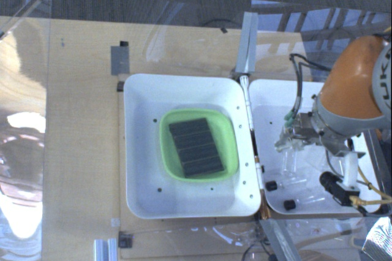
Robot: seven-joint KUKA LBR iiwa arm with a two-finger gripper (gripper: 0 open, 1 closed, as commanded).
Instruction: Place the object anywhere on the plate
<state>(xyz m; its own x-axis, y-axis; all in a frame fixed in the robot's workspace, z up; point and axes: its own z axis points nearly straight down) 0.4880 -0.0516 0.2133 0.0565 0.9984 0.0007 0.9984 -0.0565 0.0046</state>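
Currently over the left half of the right bin: the gripper, pointed down toward the white floor. Impossible to tell whether open or closed, being pale and glassy against that white. Just up and right of it, the grey wrist, then the orange band of the arm, reaching in from the right edge. Below the wrist, a black fitting with yellowish leads trailing off to the right. On the right bin's floor near its front-left corner, 1 small black piece and a second black piece, slightly apart, neither touching the gripper.

Across the divider, well apart from the gripper: the left bin, with the green plate roughly at its middle. Lying flat on the plate, the dark grey ribbed block, rectangular, turned slightly off the bin's edges, wholly inside the plate's rim.

Under both bins, the wooden bench. At the rear, between the 2 bins, a grey metal post. Behind the left bin's rear-left corner, a small grey bracket.
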